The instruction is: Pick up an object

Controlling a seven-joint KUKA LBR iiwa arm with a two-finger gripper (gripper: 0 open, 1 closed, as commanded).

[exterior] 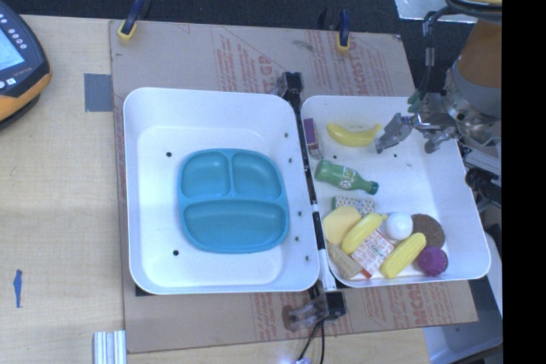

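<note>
Where the right bin (456, 183) held its clutter, we saw a banana (352, 134) and green bottle (343, 176) nearest the tool (415, 132), other food heaped at the near wall. Spread and grasping nothing, it hung just right of the banana over bare floor.

Your arm (478, 55) reaches in from the right, its orange band high near the frame's edge, wrist angled down and leftward. Your gripper (414, 135) hangs low with its two fingers (391, 136) spread apart, nothing between them.
</note>
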